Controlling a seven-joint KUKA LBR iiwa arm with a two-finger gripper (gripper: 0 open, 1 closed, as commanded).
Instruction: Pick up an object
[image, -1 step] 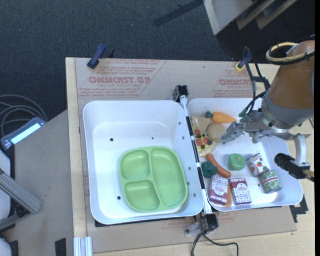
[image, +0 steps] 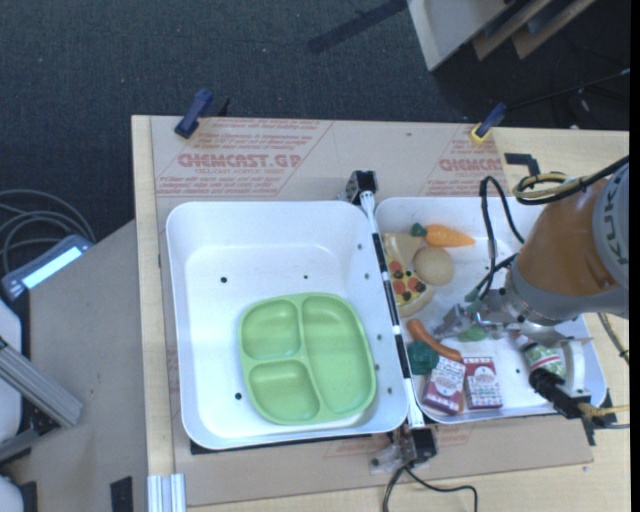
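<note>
The right bin (image: 596, 372) holds several toy foods: an orange carrot (image: 446, 236) at the back, a beige round piece (image: 433, 265), a pizza slice (image: 404, 282) by the left wall, and an orange-red sausage (image: 437, 344) next to a green piece (image: 418, 356). Two red cartons (image: 447, 385) (image: 484, 384) lie at the front. My gripper (image: 463, 318) is low in the middle of this bin, just right of the sausage and below the beige piece. The grey wrist with its orange band (image: 560, 245) hides the bin's right part.
The left bin (image: 185, 240) contains a light green divided plate (image: 305, 357). A dark green-capped bottle (image: 547, 362) lies at the right bin's front right, under the wrist. Black cables (image: 490, 205) loop over the arm. Blue and yellow clamps sit at the board's back edge.
</note>
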